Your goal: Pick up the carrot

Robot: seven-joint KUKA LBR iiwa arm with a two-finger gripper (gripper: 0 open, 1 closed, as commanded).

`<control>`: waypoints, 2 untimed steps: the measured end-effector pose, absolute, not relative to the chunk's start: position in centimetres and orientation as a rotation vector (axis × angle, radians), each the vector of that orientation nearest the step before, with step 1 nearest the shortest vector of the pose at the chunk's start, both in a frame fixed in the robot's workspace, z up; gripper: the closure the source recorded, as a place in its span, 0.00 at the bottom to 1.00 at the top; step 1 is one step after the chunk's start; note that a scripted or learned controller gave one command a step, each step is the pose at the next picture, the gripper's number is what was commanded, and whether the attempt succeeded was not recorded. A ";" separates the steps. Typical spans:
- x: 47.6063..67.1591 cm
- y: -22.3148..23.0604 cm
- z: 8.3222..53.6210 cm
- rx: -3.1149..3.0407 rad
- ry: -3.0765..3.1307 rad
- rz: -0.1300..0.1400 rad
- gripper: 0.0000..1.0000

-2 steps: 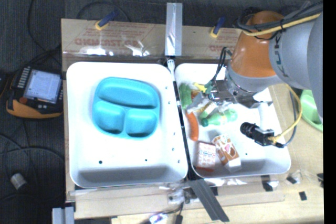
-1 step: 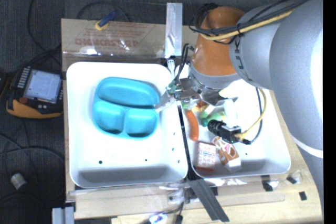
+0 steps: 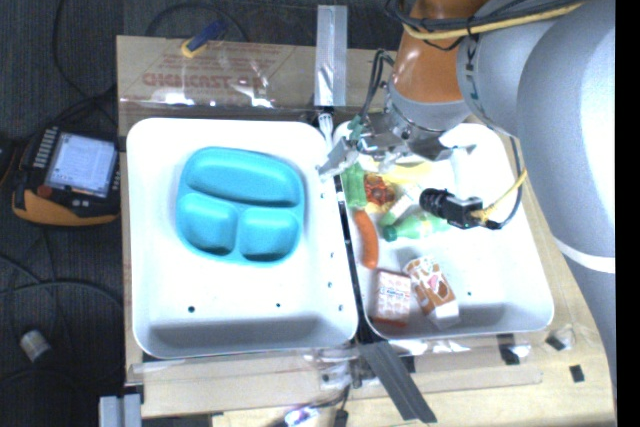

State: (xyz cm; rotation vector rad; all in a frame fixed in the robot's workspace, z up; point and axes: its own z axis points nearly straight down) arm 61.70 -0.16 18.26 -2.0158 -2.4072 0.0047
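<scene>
The carrot point(image 3: 367, 240) lies in the right bin point(image 3: 520, 300), tight along that bin's left wall, a slim orange piece whose long axis runs up and down the view, roughly parallel to that wall. It sits below the fingers point(image 3: 352, 147), toward the near edge of the surface point(image 3: 150, 55), so the coming move looks like a short travel toward the viewer and a descent rather than any sideways reach. Whether the fingers stand apart or together I cannot tell; the metal parts at the wrist are too tangled with cables to read, and nothing is visibly held between them.

Just above the carrot's upper end, between it and the fingers, stands a green piece point(image 3: 353, 185); to its right crowd other small food items point(image 3: 390, 200), some touching or nearly so. Below lie two small cartons point(image 3: 415, 287). A grasp across the carrot's narrow width seems needed, with the wall close on one side. The left bin point(image 3: 150, 315) holds a blue divided tray point(image 3: 240, 203).
</scene>
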 end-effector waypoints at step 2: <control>63.0 -0.4 18.3 -1.700 -2.643 0.005 0.00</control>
